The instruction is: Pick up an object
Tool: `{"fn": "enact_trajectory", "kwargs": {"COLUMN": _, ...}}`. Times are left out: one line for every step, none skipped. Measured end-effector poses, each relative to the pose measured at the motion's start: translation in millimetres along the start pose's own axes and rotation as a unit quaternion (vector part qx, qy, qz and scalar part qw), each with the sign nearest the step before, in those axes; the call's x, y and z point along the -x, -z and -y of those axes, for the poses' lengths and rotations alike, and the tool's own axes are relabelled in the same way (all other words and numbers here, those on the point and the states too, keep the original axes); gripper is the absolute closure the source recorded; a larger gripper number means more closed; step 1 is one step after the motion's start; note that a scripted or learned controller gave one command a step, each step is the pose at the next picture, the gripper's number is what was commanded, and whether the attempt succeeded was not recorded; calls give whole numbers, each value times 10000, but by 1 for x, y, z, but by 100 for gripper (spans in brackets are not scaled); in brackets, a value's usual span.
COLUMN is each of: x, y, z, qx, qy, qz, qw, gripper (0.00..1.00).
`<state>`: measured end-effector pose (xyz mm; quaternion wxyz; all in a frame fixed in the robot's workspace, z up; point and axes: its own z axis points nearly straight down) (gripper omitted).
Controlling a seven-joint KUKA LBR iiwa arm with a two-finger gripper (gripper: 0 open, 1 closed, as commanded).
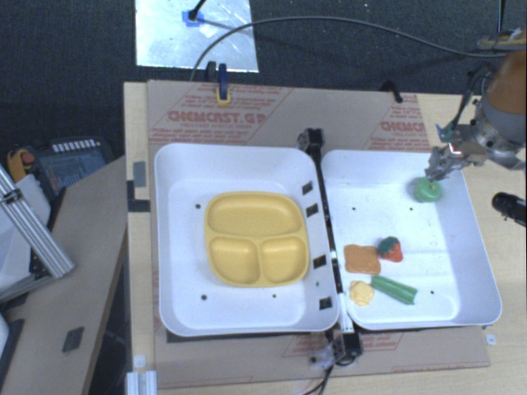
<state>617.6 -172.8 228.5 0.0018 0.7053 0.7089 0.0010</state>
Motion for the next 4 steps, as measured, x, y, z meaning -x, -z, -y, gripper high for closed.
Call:
{"fn": "enact_trajectory", "kwargs": {"x": -64, "y": -3, "z": 1, "qx": -11, "qy": 24, "qz": -18, "qw": 10000, "gripper": 100}}
{"fn": "enact_trajectory", "kwargs": {"x": -118, "y": 8, "z": -3, "qx": -4, "qy": 27, "qz": -18, "qw": 10000, "gripper": 100}}
{"fn": "enact_trajectory", "kwargs": {"x": -174, "y": 15, "z": -1, "qx": -9, "qy": 26, "qz": -20, "qw": 10000, "gripper": 100}}
{"fn": "enact_trajectory", "kwargs": {"x": -225, "y": 18, "z": 3, "qx": -12, "qy": 25, "qz": -16, "qw": 10000, "gripper": 100}}
